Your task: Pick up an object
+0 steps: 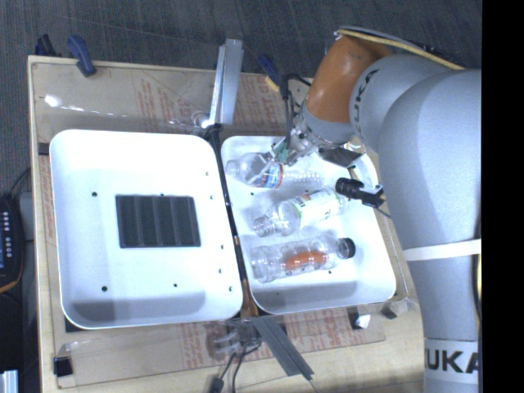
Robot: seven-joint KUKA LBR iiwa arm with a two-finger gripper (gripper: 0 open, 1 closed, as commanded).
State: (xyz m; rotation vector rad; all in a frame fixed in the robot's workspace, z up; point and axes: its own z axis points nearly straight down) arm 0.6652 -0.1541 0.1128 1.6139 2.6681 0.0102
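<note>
The right bin [372, 281] holds three clear plastic bottles lying on their sides. One with a blue and red label [260, 172] lies at the bin's far end. A second with a white label [299, 210] rests in the middle. The third, with an orange label and a black cap [303, 259], is nearest the front. My gripper [288, 149] reaches down from the orange-banded wrist [344, 80] at the bin's far end, right beside the blue-labelled bottle's right end. The arm hides most of the gripper.
The left bin [82, 219] has a dark ribbed rectangular pad [158, 220] on its floor. A metal divider bar [226, 80] stands at the back between the bins. Blue clamps [80, 54] grip the bench's far edge. The grey arm covers the right bin's right side.
</note>
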